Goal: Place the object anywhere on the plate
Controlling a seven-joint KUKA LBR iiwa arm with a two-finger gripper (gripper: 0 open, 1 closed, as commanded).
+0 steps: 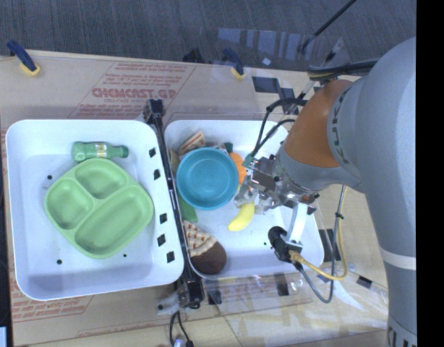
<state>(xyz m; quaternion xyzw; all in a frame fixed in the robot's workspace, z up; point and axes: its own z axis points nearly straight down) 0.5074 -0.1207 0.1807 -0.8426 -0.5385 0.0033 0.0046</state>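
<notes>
Arm over the right bin, green plate waiting in the left bin.

From above, the left bin (19, 194) holds a green three-part plate (99, 207), and a green bottle (99, 150) lies on its side just beyond the plate's far edge. In the right bin (309, 248) a blue bowl (207, 177) sits near the divider, with a yellow banana-shaped object (241, 217) just to its near right, an orange piece (238, 166) against its right rim and a brown waffle-like item (202, 248) at the near edge. The gripper (259, 186) hangs low just right of the bowl, above the yellow object; whether it is spread or closed, or has hold of anything, cannot be told.
</notes>
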